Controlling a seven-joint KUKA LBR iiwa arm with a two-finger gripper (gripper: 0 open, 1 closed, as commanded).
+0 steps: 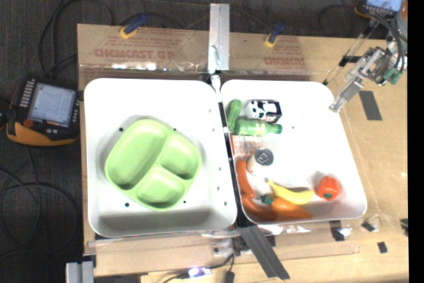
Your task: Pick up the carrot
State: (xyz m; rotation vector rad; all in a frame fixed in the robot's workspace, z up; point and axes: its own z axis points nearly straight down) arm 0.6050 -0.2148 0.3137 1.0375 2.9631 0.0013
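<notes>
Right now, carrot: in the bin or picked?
In the bin. The carrot lies along the right bin's front wall under the banana; the gripper is apart.

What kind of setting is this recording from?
Probably a robotics lab bench: two white bins side by side on a board, handheld control pendants with trailing cables on dark carpet, and toy food such as a carrot for picking practice.

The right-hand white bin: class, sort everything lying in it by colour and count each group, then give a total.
Green: 1, a green plastic bottle
Black and white: 1, a cow-patterned toy
Yellow: 1, a yellow banana
Orange: 2, a long orange carrot and a round orange-red fruit
Clear: 1, a clear packet with a dark round cap
Total: 6
</notes>
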